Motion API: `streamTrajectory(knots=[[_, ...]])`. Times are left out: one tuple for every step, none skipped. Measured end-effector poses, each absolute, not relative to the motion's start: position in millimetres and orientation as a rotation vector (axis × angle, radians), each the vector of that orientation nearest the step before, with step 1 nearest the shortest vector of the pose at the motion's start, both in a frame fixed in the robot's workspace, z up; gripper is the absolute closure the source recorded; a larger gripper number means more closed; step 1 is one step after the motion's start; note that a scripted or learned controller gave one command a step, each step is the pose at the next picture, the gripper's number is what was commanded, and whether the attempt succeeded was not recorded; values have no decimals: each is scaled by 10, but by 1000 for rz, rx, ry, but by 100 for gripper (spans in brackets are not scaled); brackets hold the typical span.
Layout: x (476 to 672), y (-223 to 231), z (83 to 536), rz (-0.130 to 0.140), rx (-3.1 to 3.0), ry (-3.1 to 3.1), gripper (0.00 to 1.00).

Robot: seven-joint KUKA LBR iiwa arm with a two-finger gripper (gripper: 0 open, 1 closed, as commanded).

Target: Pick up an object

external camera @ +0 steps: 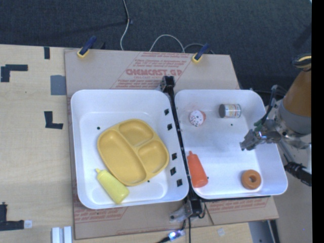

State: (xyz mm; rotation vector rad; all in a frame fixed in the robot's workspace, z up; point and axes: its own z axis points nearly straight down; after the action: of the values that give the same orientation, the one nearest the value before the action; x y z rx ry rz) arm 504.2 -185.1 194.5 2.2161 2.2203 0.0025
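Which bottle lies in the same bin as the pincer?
The orange bottle, against the right bin's left wall. The yellow bottle lies in the left bin, beside the yellow tray.

The arm shows at about three o'clock: a broad orange band over a grey wrist section. Below it sits a dark, metallic gripper with thin black cables looping alongside, and some white housing parts.

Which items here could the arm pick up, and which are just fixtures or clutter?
Pickable:
orange bottle
donut
small jar
spotted ball
yellow bottle
yellow divided plate
The pincer is over the right bin.

Fixtures or clutter:
left bin
cardboard sheet
two clamps
cable
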Motion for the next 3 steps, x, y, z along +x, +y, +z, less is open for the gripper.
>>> streamTrajectory(knots=[[5055,-1849,2352,2,2217,2221,100],[5193,-1339,2418,3,2214,2229,100],[5212,-729,2444,2,2214,2231,100]])
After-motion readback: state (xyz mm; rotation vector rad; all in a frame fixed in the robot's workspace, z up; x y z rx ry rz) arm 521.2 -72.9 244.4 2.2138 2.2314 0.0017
